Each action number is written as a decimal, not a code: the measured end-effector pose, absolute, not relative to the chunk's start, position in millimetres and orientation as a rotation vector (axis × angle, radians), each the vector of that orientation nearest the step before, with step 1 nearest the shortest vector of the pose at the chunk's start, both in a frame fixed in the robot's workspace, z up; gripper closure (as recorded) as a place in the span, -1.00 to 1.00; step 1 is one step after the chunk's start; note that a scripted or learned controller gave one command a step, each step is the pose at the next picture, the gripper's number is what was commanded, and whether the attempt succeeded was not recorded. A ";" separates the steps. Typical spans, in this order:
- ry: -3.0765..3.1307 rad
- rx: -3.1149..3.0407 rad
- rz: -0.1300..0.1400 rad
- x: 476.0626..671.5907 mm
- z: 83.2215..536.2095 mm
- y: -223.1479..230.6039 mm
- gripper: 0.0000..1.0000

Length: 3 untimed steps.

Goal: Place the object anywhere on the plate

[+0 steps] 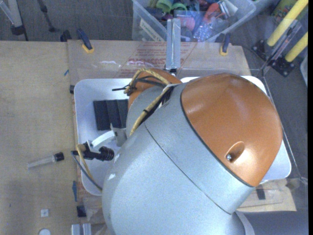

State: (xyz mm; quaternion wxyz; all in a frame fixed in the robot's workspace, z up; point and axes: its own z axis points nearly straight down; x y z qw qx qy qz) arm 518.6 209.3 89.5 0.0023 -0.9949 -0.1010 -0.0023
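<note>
Camera view looks down on the table (34, 97), where the grey arm (176, 180) with its orange band (230, 126) bulks over most of both white bins, reaching in from the right. Of the left bin (83, 94), the far-left corner and left wall stay visible. Inside it, a flat black rectangular object (108, 114) lies on the bin floor near the far-left, just beside the arm's cabled wrist. Nearer, at the bin's left wall, a black fitting with a white strap (95, 151) juts out from under the arm; whether this belongs to the jaws is unclear, and whether the jaws are apart or together cannot be told. No plate can be made out beneath the arm. On the table left of the bin lies a small syringe-like item (44, 159). Beyond the bins stands a clear tub of coloured toys (193, 6).
</note>
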 end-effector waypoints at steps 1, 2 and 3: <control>-0.861 -3.021 0.007 583.4 89.2 218.7 1.00; -1.072 -2.931 0.105 643.0 83.7 225.8 1.00; -1.750 -2.581 0.063 625.0 85.3 214.4 1.00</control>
